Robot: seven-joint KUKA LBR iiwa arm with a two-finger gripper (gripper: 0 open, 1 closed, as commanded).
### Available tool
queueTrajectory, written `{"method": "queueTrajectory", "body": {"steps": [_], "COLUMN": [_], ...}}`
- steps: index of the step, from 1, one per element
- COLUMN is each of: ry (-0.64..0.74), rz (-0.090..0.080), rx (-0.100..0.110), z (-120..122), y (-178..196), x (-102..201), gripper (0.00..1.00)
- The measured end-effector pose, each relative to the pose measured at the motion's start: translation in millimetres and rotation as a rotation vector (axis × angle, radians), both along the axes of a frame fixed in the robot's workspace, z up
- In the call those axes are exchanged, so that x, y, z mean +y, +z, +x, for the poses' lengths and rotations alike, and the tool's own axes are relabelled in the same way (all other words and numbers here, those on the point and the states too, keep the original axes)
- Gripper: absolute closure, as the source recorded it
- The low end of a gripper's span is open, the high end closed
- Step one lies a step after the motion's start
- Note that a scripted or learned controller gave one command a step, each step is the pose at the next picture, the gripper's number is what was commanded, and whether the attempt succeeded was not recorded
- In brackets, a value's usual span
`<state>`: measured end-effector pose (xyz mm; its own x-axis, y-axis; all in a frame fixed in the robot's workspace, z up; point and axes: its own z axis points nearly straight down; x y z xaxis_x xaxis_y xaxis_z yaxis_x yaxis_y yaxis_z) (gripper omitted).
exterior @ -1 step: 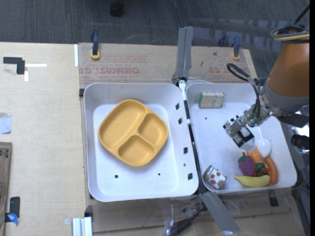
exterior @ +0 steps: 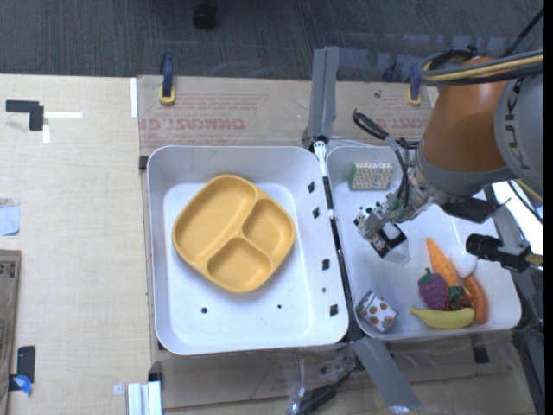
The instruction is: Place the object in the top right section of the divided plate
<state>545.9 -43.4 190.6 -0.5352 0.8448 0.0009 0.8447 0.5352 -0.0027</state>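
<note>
over the right bin [exterior: 510, 314] the claw [exterior: 380, 229], grip state unclear, hovers; one yellow divided plate [exterior: 233, 233] sits left.

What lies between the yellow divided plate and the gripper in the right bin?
In the camera view, between the divided plate and the gripper lie bare white floor of the left bin and the two bins' adjoining walls.

You are seeing the yellow divided plastic plate [exterior: 234, 233] lying in the left white bin [exterior: 164, 232]; toy fruit [exterior: 448, 292] and a small patterned cup [exterior: 378, 312] are sitting in the right white bin [exterior: 510, 314].
</note>
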Motion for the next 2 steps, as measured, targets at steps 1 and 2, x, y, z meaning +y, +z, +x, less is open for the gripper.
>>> {"method": "queueTrajectory", "body": {"steps": [1,2], "ry": [0.032,0.095], "rz": [0.0,-0.001], "rx": [-0.001,-0.002], "z": [-4,-7], "y": [0,11], "x": [124,233], "gripper": [1.0,1.0]}}
